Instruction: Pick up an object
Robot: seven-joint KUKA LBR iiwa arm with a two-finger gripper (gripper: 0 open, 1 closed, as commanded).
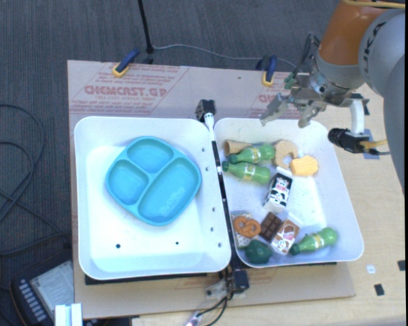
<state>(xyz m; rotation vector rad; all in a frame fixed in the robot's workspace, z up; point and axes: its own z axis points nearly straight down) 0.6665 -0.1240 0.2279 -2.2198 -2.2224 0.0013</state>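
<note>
Gripper (285, 115) hovers spread above right bin's (340, 202) far rim, grasping nothing.

Lab: robot arm (367, 32), clamped bins (88, 182)

Brown board (102, 107) reads, perhaps, "CHEMCAST.GP".

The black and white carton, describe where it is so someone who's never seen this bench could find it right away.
Look at the right-hand white bin, the one crowded with toy food, not the left bin holding the blue divided plate. Near that bin's middle, just below the yellow cheese wedge and right of two green bottles, lies the carton. It is the only black-and-white, boxy item there.
</note>
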